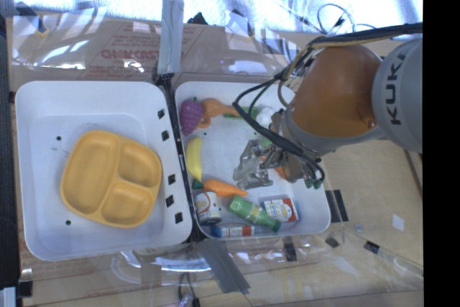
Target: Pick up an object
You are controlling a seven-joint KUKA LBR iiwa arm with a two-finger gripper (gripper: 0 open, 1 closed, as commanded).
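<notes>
My gripper (248, 167) hangs low over the middle of the right bin (316, 216), under the orange band of the arm (336, 93). It sits just right of a yellow banana (194, 158) and just above an orange carrot (224, 188). Around it lie a purple bunch of grapes (190, 113), an orange toy (213, 108), a small can (208, 206), a green bottle (253, 213), a small carton (281, 208) and a red and white tube (237, 231). The arm hides the bin's right part.
The left bin (43, 111) holds a yellow divided plate (111, 177). A black divider (172, 147) runs between the two bins. Cables (287, 83) loop from the arm over the right bin's far edge.
</notes>
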